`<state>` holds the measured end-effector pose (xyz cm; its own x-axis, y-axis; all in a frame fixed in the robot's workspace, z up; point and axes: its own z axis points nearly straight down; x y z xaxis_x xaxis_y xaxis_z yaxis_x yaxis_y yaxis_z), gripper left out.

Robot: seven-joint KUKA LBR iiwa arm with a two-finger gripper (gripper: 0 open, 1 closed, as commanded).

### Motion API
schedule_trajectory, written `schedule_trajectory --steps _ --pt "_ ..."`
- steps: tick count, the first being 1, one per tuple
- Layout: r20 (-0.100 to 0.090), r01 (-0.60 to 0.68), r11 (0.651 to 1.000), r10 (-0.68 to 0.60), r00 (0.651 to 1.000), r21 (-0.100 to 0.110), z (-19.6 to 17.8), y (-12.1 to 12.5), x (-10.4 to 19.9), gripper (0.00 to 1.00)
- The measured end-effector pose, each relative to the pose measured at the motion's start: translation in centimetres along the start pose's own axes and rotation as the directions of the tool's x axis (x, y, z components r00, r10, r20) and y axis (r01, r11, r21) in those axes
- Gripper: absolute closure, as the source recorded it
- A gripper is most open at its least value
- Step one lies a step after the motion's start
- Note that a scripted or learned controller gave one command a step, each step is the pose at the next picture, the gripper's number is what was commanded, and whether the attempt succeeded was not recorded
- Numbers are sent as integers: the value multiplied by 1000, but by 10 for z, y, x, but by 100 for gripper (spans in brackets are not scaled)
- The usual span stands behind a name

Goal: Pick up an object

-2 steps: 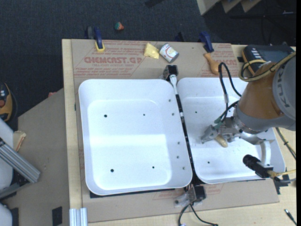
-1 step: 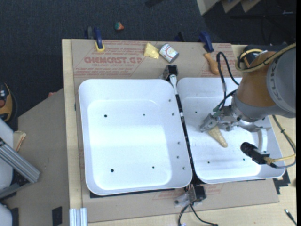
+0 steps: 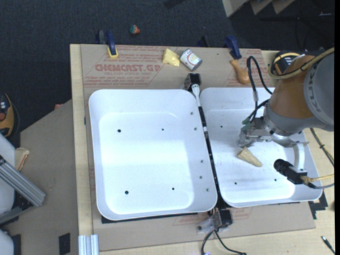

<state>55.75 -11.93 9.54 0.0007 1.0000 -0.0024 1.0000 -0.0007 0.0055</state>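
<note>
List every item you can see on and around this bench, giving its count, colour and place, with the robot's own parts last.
Bins: two, white, side by side on the bench.
Wedge: one, tan, in the right bin, just below the gripper.
Yellow piece: one, on the board behind the bins.
Small box: one, white and grey, beside the yellow piece.
Clamps: two, blue with yellow tips, at the board's back edge.
Board: one, brown with red lettering, under the bins.
Arm: one, grey with orange band, over the right bin.
Gripper: one, grey, in the right bin.

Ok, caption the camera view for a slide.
Gripper low in the right bin, beside a tan wedge.
</note>
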Motion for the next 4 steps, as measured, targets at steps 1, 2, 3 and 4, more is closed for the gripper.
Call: schedule_trajectory --steps 1,2,3,4 --pt "-3 -2 1000 2 1000 6 -50 -43 -16 100" --pt "-6 0 1000 0 1000 15 -2 -81 -1 100" --pt "-2 5 1000 -5 1000 0 11 -2 13 100" --pt "5 -8 1000 8 1000 -6 -132 -67 -56 100"
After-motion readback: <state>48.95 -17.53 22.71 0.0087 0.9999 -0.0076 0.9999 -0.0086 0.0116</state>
